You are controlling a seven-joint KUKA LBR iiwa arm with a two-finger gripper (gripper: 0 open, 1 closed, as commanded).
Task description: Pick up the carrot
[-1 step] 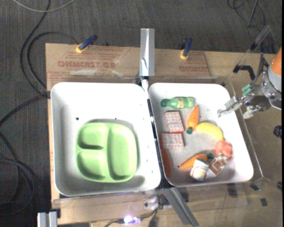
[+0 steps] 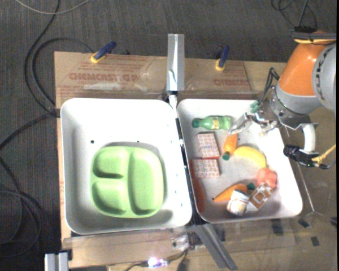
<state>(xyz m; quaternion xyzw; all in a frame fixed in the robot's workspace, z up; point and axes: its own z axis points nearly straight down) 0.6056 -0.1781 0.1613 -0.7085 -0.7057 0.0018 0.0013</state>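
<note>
Right bin (image 2: 296,205), middle: carrot (image 2: 230,144) tilted, tip up toward the gripper (image 2: 241,124), green end down, yellow banana (image 2: 251,154) just right of it. Gripper touches the carrot's upper end, likely lining up a grasp; jaw state cannot tell, too small and blurred. Green bottle (image 2: 213,122) lies far-left of the carrot, two small patterned boxes (image 2: 207,145) left of it. Second carrot (image 2: 231,192) lies nearer, among a can (image 2: 238,203), a carton and a pinkish fruit (image 2: 266,177). Clutter is tight, so neighbours may get nudged. Left bin (image 2: 73,123) holds a green divided tray (image 2: 128,180).
</note>
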